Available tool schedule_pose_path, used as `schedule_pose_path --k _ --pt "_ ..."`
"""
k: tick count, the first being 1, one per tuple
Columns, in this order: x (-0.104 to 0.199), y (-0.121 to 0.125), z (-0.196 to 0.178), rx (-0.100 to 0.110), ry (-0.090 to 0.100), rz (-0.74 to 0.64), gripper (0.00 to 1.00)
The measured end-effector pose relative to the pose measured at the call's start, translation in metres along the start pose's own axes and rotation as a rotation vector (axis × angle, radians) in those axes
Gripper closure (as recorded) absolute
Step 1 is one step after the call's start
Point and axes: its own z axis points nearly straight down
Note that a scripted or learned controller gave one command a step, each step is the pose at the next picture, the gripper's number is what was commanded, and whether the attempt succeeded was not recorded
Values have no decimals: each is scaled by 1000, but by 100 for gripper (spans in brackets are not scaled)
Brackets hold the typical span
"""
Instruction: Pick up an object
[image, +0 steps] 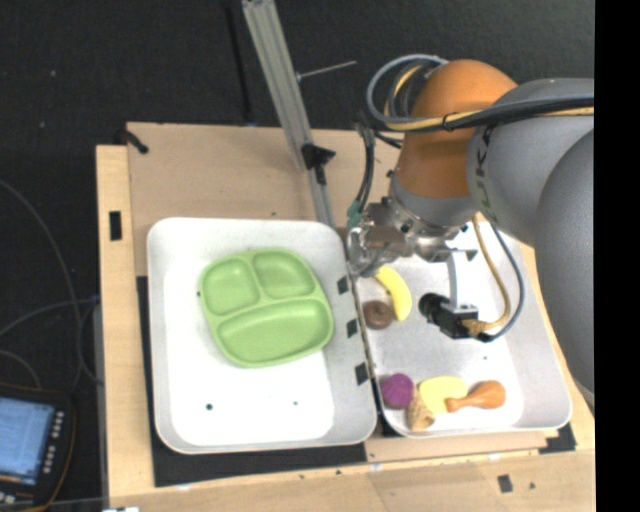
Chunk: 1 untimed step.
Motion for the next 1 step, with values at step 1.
schedule_pose_path --k 1 --pt "60 12 -6 -3 1 -3 100"
